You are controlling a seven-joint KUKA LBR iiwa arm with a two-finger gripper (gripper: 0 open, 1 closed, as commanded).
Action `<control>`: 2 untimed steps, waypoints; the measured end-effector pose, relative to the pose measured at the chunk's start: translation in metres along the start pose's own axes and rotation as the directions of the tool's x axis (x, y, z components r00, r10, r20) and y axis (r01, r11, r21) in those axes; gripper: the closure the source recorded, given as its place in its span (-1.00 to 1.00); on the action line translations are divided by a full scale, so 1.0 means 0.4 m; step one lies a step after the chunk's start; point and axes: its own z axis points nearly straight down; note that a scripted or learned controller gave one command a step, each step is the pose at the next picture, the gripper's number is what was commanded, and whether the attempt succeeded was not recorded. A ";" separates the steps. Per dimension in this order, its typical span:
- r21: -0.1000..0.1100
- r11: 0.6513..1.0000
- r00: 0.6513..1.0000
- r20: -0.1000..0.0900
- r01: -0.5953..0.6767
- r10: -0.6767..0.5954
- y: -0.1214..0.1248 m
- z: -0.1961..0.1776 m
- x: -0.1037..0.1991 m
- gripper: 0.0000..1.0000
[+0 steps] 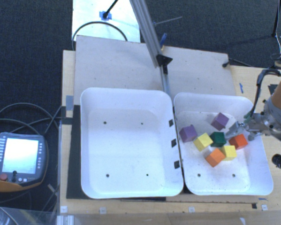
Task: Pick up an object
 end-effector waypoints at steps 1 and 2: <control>0.000 1.000 1.000 0.000 0.000 0.000 -0.001 0.104 -0.002 -1.00; -0.018 1.000 1.000 0.007 0.000 0.000 0.011 0.180 -0.008 -1.00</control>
